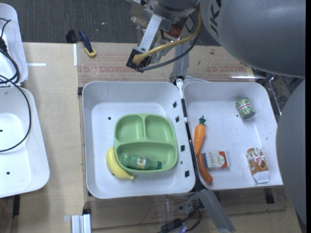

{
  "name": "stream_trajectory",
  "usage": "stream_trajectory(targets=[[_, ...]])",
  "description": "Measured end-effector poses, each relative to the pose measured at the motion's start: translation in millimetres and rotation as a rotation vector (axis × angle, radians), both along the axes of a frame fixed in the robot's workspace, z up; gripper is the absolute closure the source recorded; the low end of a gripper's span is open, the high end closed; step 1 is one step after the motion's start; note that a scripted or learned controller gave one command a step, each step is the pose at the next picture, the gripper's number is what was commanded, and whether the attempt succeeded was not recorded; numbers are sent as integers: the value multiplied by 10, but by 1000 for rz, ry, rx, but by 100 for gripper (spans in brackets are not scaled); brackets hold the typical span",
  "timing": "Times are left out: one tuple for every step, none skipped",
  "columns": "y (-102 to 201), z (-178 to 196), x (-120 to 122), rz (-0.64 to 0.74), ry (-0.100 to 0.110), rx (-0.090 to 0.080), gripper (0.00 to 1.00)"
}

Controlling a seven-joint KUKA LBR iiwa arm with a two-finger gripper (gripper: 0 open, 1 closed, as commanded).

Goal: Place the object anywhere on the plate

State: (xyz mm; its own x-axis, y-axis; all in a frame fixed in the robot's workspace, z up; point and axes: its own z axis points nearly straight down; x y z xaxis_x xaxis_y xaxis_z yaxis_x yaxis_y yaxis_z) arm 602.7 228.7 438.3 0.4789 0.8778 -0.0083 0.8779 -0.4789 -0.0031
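A green divided plate lies in the left bin. In its large front compartment a green bottle with a yellow label rests on its side. A yellow banana lies against the plate's front left rim. My gripper hangs high over the back end of the wall between the two bins, well away from the plate. Nothing can be seen in its grasp.
The right bin holds an orange carrot, a red sausage, a small orange box, a white and red carton and a green can. The arm's large grey body fills the upper right.
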Motion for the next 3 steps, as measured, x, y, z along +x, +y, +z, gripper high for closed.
stream_trajectory(targets=[[-8,-235,578,95,1,1,100],[2,-237,575,205,3,1,100],[0,-130,577,373,2,3,100]])
